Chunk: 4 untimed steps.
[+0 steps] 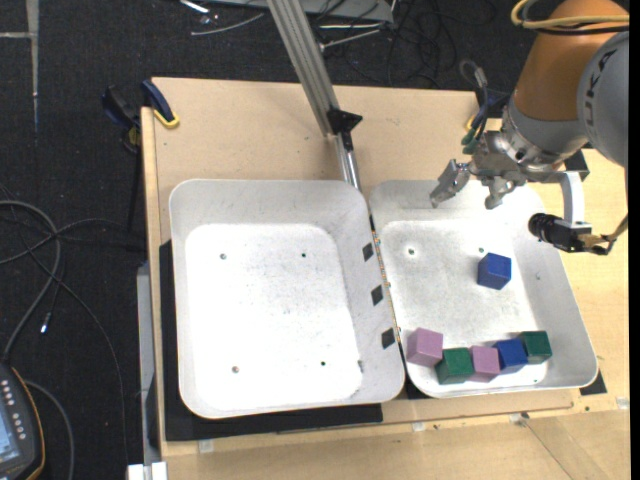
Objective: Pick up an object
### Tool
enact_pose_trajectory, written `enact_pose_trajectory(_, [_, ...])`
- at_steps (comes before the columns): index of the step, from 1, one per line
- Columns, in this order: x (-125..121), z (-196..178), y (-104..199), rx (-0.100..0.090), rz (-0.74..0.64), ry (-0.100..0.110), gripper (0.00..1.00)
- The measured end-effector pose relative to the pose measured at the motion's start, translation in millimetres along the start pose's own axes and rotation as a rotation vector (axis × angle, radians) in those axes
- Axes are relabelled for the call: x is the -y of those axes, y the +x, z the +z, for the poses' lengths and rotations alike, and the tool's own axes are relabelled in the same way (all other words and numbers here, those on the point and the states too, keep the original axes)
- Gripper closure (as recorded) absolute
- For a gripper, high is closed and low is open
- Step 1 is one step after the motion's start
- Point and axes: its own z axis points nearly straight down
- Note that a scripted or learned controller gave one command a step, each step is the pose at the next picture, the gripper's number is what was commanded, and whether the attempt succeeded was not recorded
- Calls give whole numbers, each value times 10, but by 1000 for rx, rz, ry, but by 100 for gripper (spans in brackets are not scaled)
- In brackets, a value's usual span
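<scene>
Two-finger gripper hangs above far edge of right shallow white bin, fingers spread apart, nothing between them. Nearest target: lone blue cube, mid-bin, well apart from 5 blocks along near wall, from purple cube to green cube. Risk: row blocks touch, so fingers could jam. Left white bin holds no blocks.

We see a blue cube alone mid right bin; pink, green, pink, blue, green cubes lined along its near wall
</scene>
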Motion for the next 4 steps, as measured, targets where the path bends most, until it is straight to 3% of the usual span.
enact_pose_trajectory(1, [337,473,-562,1,9,5,0])
enact_pose_trajectory(2, [300,339,-522,1,3,-5,100])
enact_pose_trajectory(3, [301,343,-521,1,4,-4,0])
enact_pose_trajectory(4, [629,1277,-974,-1,8,2,0])
